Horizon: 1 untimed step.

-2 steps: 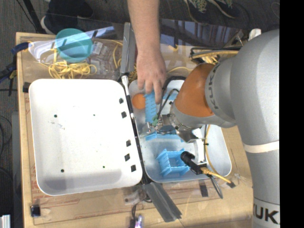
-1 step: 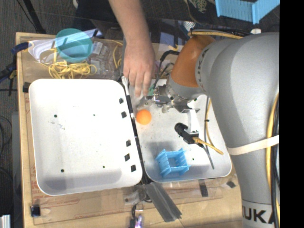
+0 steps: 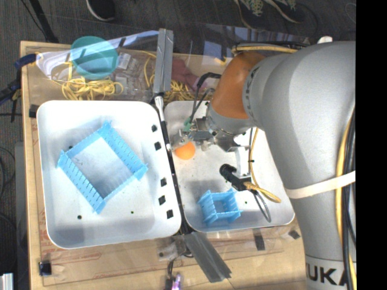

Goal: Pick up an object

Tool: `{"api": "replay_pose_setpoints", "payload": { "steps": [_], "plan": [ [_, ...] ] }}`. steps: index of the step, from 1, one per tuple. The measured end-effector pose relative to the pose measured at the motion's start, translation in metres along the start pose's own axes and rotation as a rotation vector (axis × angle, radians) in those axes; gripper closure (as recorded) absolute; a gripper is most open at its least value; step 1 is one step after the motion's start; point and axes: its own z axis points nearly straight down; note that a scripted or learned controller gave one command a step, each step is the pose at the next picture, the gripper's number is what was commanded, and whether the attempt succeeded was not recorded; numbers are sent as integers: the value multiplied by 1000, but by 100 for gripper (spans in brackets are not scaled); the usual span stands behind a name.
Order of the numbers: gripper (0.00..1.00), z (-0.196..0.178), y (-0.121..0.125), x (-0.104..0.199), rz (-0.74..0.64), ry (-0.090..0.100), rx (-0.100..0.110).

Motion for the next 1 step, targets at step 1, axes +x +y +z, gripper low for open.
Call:
{"api": "replay_pose_setpoints", "payload": {
  "steps": [1],
  "plan": [
    [100, -8, 0, 7, -11, 9, 8]
  ]
}}
